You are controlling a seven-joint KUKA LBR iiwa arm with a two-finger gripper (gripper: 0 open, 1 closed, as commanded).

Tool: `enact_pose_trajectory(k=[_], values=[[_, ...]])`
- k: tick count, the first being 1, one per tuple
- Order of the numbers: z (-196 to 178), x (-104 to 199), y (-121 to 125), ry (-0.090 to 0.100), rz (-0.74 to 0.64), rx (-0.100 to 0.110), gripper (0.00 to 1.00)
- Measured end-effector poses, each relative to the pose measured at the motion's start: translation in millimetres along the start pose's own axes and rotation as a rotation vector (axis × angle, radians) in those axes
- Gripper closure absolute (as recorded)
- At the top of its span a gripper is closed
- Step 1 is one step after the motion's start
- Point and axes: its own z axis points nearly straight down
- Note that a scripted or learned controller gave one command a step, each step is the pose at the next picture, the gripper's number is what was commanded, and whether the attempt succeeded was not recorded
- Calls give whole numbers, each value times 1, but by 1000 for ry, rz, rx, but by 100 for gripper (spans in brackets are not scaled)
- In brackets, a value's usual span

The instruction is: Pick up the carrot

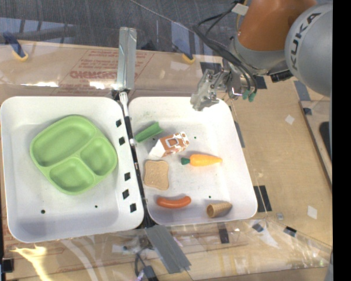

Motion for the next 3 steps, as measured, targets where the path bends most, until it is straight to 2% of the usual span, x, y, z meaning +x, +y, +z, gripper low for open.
enact_pose_trajectory(k=[1, 2, 3], values=[[-33, 2, -43, 1, 394, 1, 100], [-85, 20, -65, 0, 718, 1, 100], [-133, 27, -65, 1, 995, 2, 100]])
